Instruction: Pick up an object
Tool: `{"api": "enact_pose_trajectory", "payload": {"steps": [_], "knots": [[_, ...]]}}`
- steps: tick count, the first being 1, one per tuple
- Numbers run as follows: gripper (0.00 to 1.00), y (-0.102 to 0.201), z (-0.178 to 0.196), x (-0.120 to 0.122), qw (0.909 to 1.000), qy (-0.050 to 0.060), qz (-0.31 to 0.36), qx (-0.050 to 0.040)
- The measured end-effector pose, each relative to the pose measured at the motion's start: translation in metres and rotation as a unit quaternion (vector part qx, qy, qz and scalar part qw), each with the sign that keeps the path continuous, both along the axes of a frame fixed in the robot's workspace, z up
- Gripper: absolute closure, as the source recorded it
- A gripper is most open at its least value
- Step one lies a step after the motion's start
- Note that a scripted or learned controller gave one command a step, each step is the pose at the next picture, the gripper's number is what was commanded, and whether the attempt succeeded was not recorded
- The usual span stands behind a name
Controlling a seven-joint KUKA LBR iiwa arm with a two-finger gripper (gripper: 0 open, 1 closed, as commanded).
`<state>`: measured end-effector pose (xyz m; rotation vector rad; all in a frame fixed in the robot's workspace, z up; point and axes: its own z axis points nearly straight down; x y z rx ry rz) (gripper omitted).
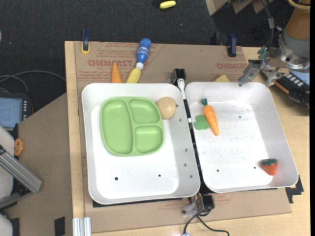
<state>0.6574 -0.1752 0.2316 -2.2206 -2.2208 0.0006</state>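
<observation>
Up at the desk's far right corner, the end effector [258,69] hangs above the far rim of the right-hand shallow white bin [283,132], clear of everything inside; its two grey fingers look spread apart, with nothing between them.

By size, the left-hand shallow white bin [93,146] comes next, touching its neighbour along the middle of the desk. In it lies a light green plastic plate with three compartments [132,126], toward the far side, and a round tan ball [167,107] rests just beside the plate's far right corner.

In the right-hand bin, an orange toy carrot with a green top [210,118] lies near the far left corner, its long axis running roughly far-to-near, stalk end pointing to the far edge. A small green leafy piece [201,123] touches its left side. A small red toy strawberry [269,166] sits near the bin's near right corner, well apart from the carrot.
</observation>
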Motion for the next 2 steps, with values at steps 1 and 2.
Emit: {"api": "enact_pose_trajectory", "payload": {"steps": [1,2], "knots": [[0.0,0.035,-0.156,-0.002,1.0,0.004,0.001,0.0014],[0.0,0.063,-0.147,-0.043,1.0,0.003,0.0,0.0012]]}}
